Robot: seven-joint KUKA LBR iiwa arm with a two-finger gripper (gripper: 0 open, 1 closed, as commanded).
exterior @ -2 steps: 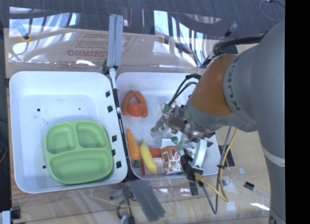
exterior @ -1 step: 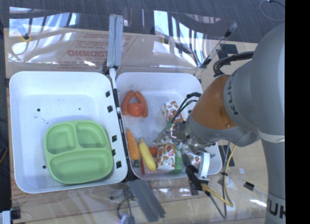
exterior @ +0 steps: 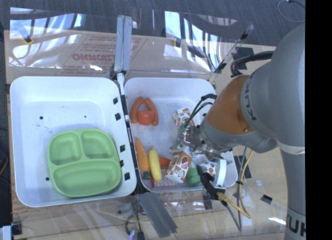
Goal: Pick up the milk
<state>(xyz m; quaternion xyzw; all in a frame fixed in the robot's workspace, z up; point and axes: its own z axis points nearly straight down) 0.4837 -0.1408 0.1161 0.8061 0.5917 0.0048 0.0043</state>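
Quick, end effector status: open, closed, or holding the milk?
End effector: cannot be told; it sits low in the right bin, just above a milk carton.

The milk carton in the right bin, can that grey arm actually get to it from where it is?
Probably yes. The gripper hangs just above the milk carton, whose top is uncovered, though a banana and a green item crowd its sides.

Two white bins (exterior: 31, 93) sit side by side. One green plate (exterior: 83, 162). Two milk cartons (exterior: 179, 167). One banana (exterior: 154, 165). One carrot (exterior: 142, 155). One orange sausage toy (exterior: 143, 111).
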